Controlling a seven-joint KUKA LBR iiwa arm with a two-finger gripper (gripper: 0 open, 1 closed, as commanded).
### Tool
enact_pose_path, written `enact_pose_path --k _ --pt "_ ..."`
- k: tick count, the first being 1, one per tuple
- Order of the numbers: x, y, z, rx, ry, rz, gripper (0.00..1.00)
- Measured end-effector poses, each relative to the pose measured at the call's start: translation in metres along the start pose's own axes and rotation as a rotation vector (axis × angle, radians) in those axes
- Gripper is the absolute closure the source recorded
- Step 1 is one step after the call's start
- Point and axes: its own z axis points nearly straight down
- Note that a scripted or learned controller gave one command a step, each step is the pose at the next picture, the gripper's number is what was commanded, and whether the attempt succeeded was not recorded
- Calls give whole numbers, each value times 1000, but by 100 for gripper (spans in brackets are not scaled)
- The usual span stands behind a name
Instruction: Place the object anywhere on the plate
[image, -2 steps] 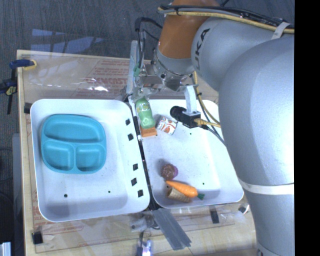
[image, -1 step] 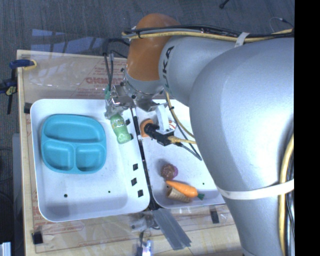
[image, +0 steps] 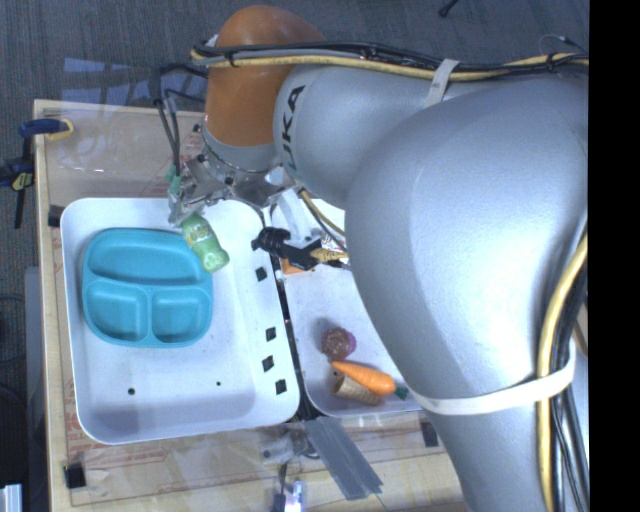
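A large grey robot arm (image: 450, 220) with an orange band reaches in from the right and fills much of the scene. Its gripper (image: 195, 205) hangs over the upper part of the left white bin (image: 150, 410), at the top right corner of a blue plate (image: 145, 287).

Just below the gripper is a small pale green bottle (image: 205, 245). It is translucent, light lime in colour, with a rounded body and a narrower top end pointing up toward the gripper. It lies tilted, its lower end just beside or over the plate's right rim. The bottle's top sits right at the jaws, but it is not clear whether they are closed on it or open.

The plate is turquoise blue, with one long compartment across the top and two smaller ones below.

In the right white bin (image: 320, 400), partly hidden by the arm, lie an orange carrot (image: 365, 378), a small dark reddish round item (image: 338, 343), and a tan piece (image: 350, 392) under the carrot. Both bins rest on a table (image: 100, 130).
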Motion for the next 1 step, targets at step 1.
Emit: enact_pose_path --k 1 --pt "0 0 0 0 0 0 0"
